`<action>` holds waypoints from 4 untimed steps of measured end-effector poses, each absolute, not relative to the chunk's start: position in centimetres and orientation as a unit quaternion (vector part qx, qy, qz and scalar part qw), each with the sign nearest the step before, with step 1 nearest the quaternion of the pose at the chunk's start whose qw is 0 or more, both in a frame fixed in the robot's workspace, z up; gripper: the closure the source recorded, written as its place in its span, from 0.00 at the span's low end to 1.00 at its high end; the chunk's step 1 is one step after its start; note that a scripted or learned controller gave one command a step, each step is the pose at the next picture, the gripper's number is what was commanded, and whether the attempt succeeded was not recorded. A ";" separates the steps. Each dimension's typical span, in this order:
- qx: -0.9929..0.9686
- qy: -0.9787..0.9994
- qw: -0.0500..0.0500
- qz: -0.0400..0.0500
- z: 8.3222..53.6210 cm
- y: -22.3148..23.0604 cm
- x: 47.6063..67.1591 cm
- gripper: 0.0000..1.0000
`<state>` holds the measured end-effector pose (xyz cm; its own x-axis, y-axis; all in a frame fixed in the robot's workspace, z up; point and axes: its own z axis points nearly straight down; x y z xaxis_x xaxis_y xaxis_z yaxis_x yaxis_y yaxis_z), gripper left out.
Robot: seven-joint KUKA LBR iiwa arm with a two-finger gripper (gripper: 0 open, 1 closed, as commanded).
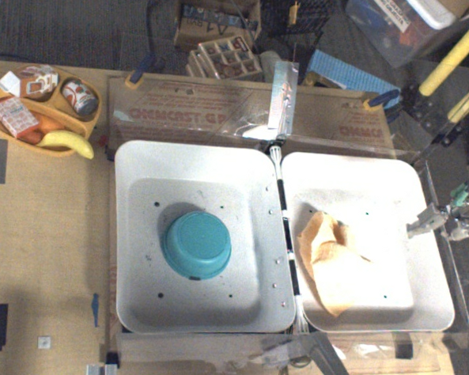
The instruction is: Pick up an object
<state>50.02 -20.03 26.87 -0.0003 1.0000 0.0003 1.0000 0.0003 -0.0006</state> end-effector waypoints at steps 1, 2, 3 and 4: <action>-0.734 -0.679 0.000 0.000 14.9 -14.0 50.5 0.00; -0.670 -0.742 -0.003 -0.003 9.1 -14.5 53.9 0.00; -0.597 -0.802 -0.007 -0.003 9.1 -11.5 52.8 0.00; -0.547 -0.837 -0.008 -0.002 9.1 -10.4 54.5 0.00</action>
